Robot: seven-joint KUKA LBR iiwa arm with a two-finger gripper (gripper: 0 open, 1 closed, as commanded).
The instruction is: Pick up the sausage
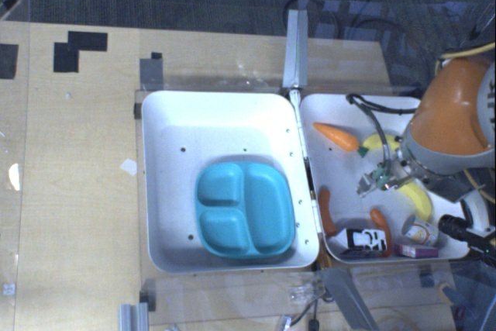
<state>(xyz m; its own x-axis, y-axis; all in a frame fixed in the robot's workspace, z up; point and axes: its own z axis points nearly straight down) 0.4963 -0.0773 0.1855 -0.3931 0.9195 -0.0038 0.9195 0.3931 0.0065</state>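
From the camera view I see the sausage (325, 212) lying along the left wall of the right bin (353, 106), apart from the carrot (336, 136). The hand (380, 178) hangs near the bin middle; whether it is open I cannot tell. I judge the sausage light, soft, a little slippery; I would take its middle, across the width.

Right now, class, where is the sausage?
The sausage lies in the right bin, against its left wall near the front, just left of the small black-and-white box.
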